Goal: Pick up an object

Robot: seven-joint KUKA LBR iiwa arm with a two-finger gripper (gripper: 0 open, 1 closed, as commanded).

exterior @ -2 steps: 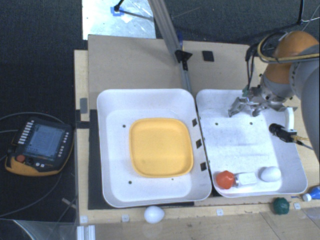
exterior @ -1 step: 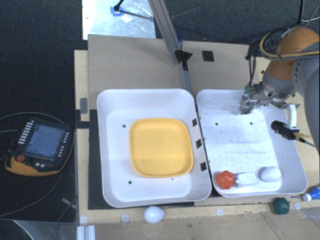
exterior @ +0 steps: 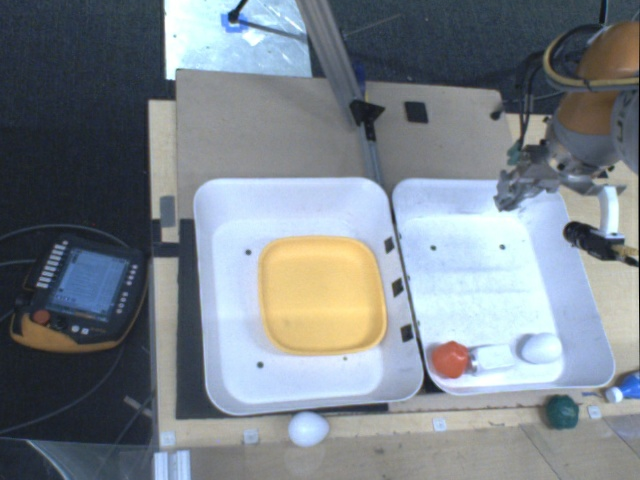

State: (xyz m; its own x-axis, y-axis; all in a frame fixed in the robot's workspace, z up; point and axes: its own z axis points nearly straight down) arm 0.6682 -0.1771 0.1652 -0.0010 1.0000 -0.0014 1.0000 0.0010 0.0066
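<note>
Camera view | claw (exterior: 512, 196) at right bin's (exterior: 580, 298) 1 o'clock rim, grip state I cannot tell | red ball (exterior: 450, 359), white egg (exterior: 541, 348) at 6 o'clock wall | I risk wall-blocked miss

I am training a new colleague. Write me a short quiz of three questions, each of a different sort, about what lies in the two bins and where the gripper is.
1. True or false: the yellow plate lies in the left bin.
2. Which thing lies at the near edge of the right bin? A) a blue cup B) an orange ball C) a green sponge
3. Fill in: the gripper is above the right bin's ____ corner (near or far).

Key: 1 true. 2 B; a white egg-shaped thing lies near it. 3 far.
</note>
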